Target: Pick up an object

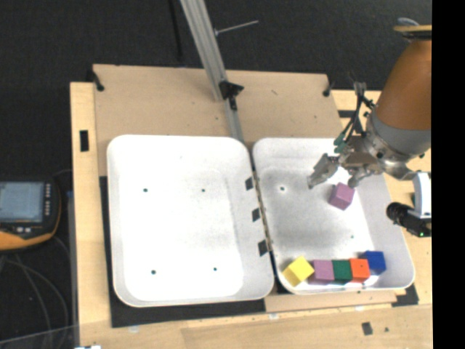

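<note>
A small purple block point(341, 195), lilac in colour with a paler top face and a darker side, sits tilted at the arm's end over the right bin point(290, 158), in the far right part of that bin. The gripper point(341, 174) reaches in from the right on the grey arm point(404, 133) with its orange band, and its fingers are spread wide: one grey finger point(320, 171) angles out to the left of the block, while the other side lies close above the block's right corner. The purple block lies just below and between those spread fingers, touching or nearly touching them at its top edge; whether it is actually pinched cannot be told. Along the near edge of the same bin stands a row of small blocks side by side: a yellow block point(298, 271) at the left, then a second purple one point(322, 271), a green block point(342, 271), an orange block point(360, 269) and a blue block point(375, 262) at the right. The left bin point(182, 217) lies just beside the right one, their rims touching along the middle.
</note>
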`<state>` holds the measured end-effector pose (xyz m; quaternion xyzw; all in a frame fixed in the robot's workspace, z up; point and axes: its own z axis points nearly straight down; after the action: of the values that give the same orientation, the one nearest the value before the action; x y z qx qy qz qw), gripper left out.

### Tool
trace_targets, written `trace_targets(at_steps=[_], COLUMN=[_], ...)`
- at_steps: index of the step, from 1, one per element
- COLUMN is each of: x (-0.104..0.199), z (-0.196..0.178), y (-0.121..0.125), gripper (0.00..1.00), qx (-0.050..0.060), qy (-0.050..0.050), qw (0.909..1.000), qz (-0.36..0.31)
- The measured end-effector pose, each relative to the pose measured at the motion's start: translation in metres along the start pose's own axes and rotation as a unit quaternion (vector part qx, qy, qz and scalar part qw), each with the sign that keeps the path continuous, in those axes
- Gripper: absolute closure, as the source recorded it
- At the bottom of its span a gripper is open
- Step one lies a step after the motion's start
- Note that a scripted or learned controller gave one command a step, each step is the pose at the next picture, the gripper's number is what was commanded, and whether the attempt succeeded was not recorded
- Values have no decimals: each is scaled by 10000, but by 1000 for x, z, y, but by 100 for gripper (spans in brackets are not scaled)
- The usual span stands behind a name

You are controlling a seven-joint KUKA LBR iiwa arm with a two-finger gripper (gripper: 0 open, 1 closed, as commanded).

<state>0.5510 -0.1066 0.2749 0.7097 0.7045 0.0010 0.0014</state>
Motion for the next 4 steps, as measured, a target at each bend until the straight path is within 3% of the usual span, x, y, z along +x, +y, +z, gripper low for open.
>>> trace_targets(at_steps=[1, 2, 3, 4], x=[8, 61, -75, -91], z=[-5, 84, 174, 101], y=[24, 92, 79, 85], gripper=[0, 0, 0, 0], qx=[-1, 35, 29, -28], qy=[1, 5, -19, -18], qw=[10000, 10000, 10000, 10000], qz=[-57, -69, -6, -27])
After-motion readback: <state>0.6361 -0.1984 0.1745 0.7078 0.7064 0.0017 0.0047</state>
